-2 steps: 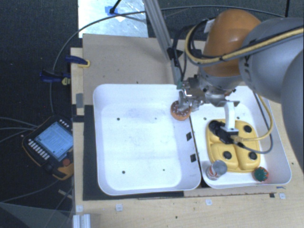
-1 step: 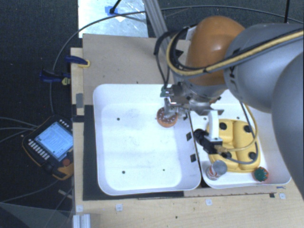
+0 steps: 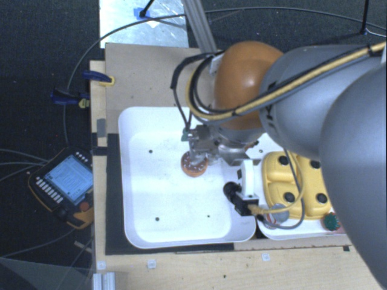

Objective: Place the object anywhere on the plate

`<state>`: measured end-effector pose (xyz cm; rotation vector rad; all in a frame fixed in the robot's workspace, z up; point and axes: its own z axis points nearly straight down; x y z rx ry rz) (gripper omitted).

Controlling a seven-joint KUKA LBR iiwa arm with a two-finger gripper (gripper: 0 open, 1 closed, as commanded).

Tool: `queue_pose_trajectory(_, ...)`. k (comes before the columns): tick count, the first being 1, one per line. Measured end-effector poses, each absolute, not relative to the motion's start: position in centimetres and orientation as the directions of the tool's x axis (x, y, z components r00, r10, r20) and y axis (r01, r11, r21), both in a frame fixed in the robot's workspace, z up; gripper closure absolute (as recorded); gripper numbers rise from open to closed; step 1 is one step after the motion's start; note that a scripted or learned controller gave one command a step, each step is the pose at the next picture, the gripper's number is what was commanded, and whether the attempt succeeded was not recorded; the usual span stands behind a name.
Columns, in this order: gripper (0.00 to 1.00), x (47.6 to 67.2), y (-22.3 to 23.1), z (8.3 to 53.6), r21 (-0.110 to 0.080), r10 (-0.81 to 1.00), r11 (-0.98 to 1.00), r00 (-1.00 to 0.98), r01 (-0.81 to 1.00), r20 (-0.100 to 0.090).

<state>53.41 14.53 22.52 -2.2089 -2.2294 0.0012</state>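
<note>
Camera view, catalogued left to right.

Teach pendant: dark, boxy handset with orange trim and a glowing pale-blue screen, lying on the dark floor beside the worktop, with thin cables running past it.

Clamps: blue and yellow, gripping the worktop's left edge.

Worktop: flat tan board, matte, with a black strip along the bin's left and lower sides.

Left bin: shallow white tray with rounded corners, smooth plastic, a few small dark dots on its floor.

Object: small, round, brownish-orange with a speckled, patterned face, lying on the floor of the left bin near its centre-right, directly under the claw.

Claw: grey metal, reaching down onto the object; whether its fingers are spread or closed cannot be told from this angle.

Arm: smooth grey casing with a glossy orange dome above the wrist, looped with black and yellow cables.

Plate: yellow, glossy, moulded into rounded compartments, sitting in the right bin, partly covered by the arm. A small green item lies at its lower right.
</note>
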Motion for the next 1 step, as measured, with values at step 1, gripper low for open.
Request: queue_pose_trajectory(1,0.0,53.55,14.26,22.62,0.0,1.0,0.004,-0.004,1.0,0.001)
